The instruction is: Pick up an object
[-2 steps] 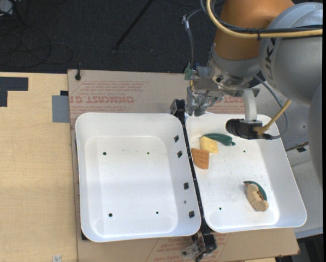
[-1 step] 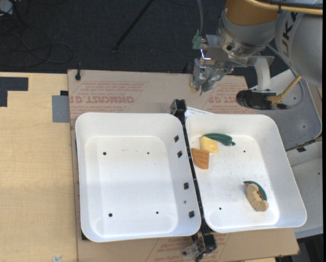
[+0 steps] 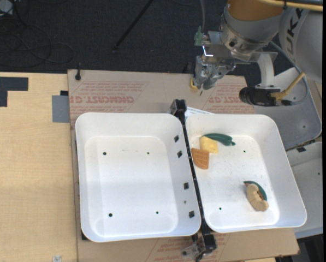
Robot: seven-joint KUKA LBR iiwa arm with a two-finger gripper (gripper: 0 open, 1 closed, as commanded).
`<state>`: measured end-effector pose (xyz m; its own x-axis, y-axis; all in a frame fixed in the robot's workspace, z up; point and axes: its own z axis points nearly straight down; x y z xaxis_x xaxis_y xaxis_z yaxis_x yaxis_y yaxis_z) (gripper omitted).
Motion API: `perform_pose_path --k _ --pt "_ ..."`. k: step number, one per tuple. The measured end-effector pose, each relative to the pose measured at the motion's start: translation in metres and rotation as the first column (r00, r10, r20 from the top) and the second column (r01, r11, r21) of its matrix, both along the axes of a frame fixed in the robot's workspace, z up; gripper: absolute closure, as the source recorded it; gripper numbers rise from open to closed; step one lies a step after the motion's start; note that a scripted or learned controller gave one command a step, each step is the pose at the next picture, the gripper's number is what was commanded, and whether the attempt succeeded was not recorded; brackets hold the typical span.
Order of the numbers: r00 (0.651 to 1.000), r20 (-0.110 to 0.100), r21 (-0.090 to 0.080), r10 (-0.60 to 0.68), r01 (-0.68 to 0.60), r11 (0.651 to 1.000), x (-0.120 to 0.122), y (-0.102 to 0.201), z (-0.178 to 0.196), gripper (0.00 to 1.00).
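Observation:
The right bin [image 3: 285, 162] holds a small group near its far left: a green pod-shaped piece [image 3: 218, 138], a yellow block [image 3: 208, 144] touching it, and an orange wedge [image 3: 200, 158] just in front. Near the bin's front right lies a tan lump with a green strip [image 3: 256, 195]. My gripper [image 3: 205, 83] hangs high above the bench, beyond the far edge of the right bin, well apart from every object. Nothing shows between its fingers.
The left bin [image 3: 86, 162] sits beside the right one, joined by a black clamp strip [image 3: 184, 162]. Both rest on a brown cardboard sheet [image 3: 124, 94]. Cables and dark floor lie beyond the bench.

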<state>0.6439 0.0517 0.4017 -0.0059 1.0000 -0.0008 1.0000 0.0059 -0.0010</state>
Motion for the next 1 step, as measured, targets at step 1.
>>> perform_pose_path --k 1 --pt "1.0 -0.013 0.001 -0.001 0.001 1.0 -0.0019 0.0644 -0.115 1.0"
